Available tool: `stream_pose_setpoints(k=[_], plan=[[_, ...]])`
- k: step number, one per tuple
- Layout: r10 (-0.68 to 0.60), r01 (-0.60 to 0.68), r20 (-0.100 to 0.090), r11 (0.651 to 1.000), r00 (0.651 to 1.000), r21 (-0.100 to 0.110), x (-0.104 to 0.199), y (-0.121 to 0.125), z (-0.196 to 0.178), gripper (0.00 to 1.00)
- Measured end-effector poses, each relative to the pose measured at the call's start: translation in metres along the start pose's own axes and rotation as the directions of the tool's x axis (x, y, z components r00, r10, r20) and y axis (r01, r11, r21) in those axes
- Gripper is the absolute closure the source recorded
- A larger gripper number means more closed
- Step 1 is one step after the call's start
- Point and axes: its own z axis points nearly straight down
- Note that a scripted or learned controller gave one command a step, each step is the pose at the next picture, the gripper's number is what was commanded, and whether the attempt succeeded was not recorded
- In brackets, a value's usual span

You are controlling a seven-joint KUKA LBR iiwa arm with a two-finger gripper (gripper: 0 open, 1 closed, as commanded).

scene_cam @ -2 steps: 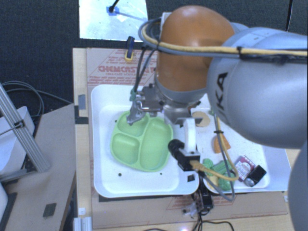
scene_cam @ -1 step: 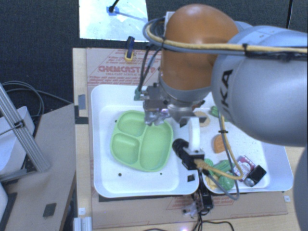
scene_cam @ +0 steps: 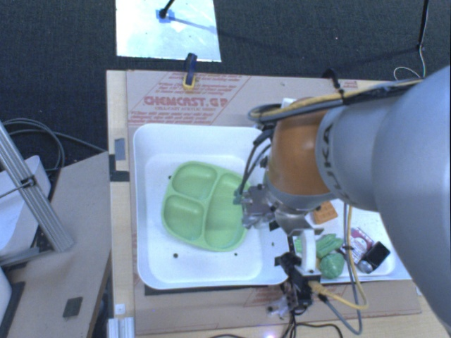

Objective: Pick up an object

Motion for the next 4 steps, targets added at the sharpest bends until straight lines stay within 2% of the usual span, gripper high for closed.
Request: stream_pose_setpoints(k=[1, 2, 3, 4], plan=[[-0.016, 0.015, -0.011, 0.999, 1.000, -0.035, 0.031, 0.079, -0.140, 1.00], [-0.014, 0.014, -0.005, 1.000, 1.000, -0.004, 0.056, 0.078, -0.010, 1.00], [-0.017, 0.017, -0.012, 1.000, 1.000, -0.026, 0.094, 0.083, -0.112, 1.00], [-0.016, 0.016, -0.007, 1.000, 1.000, -0.012, 0.110, 0.028, -0.098, 1.00]])
